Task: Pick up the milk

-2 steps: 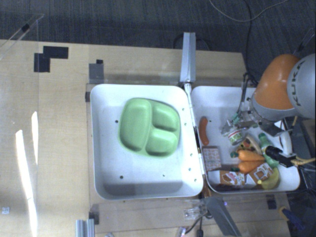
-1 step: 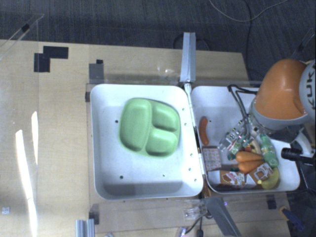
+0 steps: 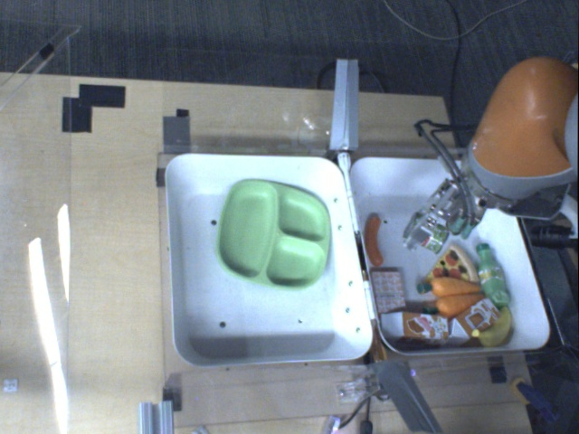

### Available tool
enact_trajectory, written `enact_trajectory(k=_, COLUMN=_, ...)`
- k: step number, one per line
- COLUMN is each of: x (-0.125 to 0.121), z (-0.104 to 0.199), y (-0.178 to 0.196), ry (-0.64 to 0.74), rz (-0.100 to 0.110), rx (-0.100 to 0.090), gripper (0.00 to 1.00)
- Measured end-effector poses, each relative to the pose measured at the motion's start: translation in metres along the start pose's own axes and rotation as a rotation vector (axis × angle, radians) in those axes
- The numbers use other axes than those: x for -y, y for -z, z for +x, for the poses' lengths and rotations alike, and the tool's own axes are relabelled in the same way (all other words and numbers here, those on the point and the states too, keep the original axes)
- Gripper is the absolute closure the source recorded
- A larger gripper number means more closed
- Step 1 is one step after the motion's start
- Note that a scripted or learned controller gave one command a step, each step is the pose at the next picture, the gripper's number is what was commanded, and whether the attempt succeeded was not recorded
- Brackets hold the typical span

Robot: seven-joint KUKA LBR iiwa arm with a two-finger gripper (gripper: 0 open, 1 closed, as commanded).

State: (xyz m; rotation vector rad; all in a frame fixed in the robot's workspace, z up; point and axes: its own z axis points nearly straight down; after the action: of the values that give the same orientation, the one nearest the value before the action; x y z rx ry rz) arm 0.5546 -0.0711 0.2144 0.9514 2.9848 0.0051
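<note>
The right bin (image 3: 389, 183) holds a cluster of toy foods along its front. A small white carton with red print (image 3: 480, 314), which looks like the milk, lies among them between the carrot (image 3: 457, 287) and the banana (image 3: 498, 331). My gripper (image 3: 435, 224) hangs over the middle of the right bin, up and to the left of that carton and apart from it. A small pale greenish thing shows at its tip, too blurred to name.
A green divided plate (image 3: 273, 233) sits in the left bin (image 3: 194, 269). The right bin also holds a sausage (image 3: 373, 233), a grey-pink box (image 3: 387, 287), a pizza slice (image 3: 453, 262), a green bottle (image 3: 493, 276) and a brown packet (image 3: 427, 326). A metal divider (image 3: 345, 107) separates the bins.
</note>
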Motion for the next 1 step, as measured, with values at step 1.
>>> enact_trajectory(k=1, x=-0.0311, z=-0.0695, y=0.0258, ry=0.05, rz=-0.001, rx=0.001, gripper=1.0)
